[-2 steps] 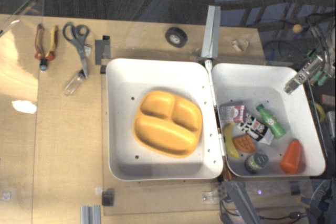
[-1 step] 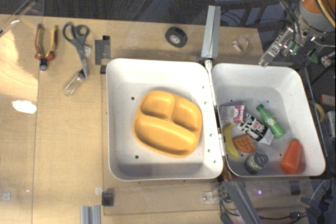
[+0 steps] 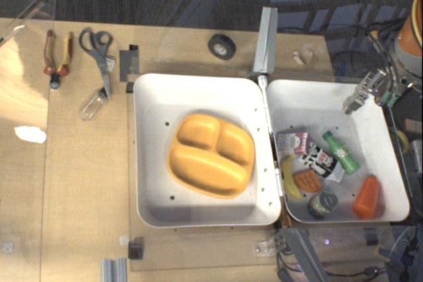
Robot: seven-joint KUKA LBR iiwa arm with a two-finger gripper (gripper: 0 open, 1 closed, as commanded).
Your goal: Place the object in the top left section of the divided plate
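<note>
The plate [image 3: 211,154] is lying in the left bin [image 3: 149,162], glossy orange-yellow, with two small upper sections and one long lower one. Right of the plate, in the other bin [image 3: 310,102], small items are clustering: banana [image 3: 289,176], green bottle [image 3: 341,152], orange bottle [image 3: 367,197]. The gripper [image 3: 362,96] is hovering above them, holding nothing.

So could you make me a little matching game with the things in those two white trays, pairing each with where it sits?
Things:
1. yellow divided plate
2. green bottle
3. orange bottle
4. banana

Places:
A. right bin, near its lower right corner
B. middle of the left bin
C. right bin, against its left wall
D. right bin, about the middle

Pairs: 1-B, 2-D, 3-A, 4-C
</note>
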